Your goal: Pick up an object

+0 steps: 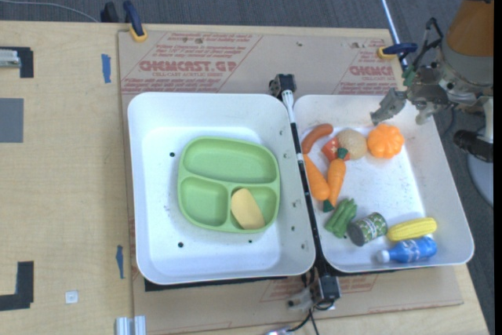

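From the overhead camera you saw the gripper (pixel 401 107) at the upper right of the frame, over the far edge of the right bin (pixel 451 192), its fingers spread apart and clamped on nothing. Just below it lay the orange pumpkin (pixel 385 141), beside a potato (pixel 352 143) and carrots (pixel 328 178). In the left bin (pixel 149 192), a green divided plate (pixel 227 184) held a yellow piece (pixel 247 209).

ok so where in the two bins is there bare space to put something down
The left bin has bare floor around the green tray, most above and below it. Two tray compartments are bare; a yellow piece fills the third. In the right bin, a patch lies between the carrots, pumpkin and corn. Its left side and front are crowded.
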Tool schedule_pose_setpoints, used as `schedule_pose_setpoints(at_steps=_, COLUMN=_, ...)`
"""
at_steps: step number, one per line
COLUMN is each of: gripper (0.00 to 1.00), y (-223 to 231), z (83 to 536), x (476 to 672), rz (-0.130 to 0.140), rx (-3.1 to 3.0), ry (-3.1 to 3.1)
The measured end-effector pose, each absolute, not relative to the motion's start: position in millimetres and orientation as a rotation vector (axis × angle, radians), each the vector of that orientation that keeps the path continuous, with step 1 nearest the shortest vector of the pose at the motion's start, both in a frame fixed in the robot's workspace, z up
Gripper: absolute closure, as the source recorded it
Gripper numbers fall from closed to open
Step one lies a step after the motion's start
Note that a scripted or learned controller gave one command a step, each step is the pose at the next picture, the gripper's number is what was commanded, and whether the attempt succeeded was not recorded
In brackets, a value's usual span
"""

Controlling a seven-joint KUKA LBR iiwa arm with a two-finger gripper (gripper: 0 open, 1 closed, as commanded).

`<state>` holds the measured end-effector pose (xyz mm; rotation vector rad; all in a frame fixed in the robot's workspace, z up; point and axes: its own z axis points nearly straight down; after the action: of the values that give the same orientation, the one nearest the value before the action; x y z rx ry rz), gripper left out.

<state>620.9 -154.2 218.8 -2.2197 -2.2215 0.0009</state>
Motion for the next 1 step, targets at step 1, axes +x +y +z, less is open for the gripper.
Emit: schedule_pose_setpoints(at_steps=1, gripper=0.0, y=-126.2, z=95.3, x=590.3, rz=-0.002, rx=-2.223, ry=-2.223)
